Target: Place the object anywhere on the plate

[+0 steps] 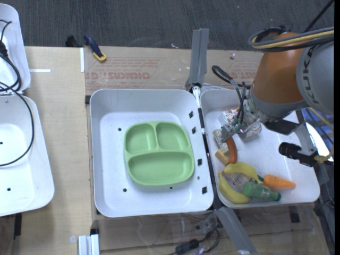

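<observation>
Green plastic: one divided plate (159, 153) with three compartments sits bare in the left bin (101, 158). In the right bin (303, 195) the grey-and-orange arm (284, 76) lowers its gripper (237, 125) at about eleven o'clock, touching or just above a red sausage-like toy (232, 150); its grasp I cannot tell. This looks like the picking step. Next, a sure hold, a lift, then travel toward nine o'clock to the plate. Also there: one banana (234, 182), one carrot (279, 183), one green bottle (261, 193), at six o'clock.
</observation>
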Robot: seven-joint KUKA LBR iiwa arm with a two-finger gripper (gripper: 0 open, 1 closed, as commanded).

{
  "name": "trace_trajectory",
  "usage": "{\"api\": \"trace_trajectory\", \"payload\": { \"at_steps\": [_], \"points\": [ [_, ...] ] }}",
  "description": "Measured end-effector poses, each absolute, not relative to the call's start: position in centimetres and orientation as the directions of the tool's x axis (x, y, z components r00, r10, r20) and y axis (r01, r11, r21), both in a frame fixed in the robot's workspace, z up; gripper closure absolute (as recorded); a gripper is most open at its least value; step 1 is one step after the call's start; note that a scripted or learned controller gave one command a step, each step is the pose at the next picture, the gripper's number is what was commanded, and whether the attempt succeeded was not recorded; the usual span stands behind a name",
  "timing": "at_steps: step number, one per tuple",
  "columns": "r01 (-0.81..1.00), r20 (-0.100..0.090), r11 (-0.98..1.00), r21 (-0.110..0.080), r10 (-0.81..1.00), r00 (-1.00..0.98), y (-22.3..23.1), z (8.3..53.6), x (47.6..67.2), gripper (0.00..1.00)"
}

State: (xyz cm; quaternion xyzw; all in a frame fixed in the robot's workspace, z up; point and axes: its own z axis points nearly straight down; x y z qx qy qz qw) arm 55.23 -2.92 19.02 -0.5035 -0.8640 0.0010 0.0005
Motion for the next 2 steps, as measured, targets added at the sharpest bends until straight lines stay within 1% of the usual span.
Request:
{"api": "trace_trajectory", "payload": {
  "at_steps": [1,2],
  "points": [
    [0.914,0.0,0.406,-0.003,0.914,-0.406,4.05,19.06,54.24,1.0],
    [0.914,0.0,0.406,-0.003,0.914,-0.406,4.03,19.06,54.24,0.0]
  ]
}}
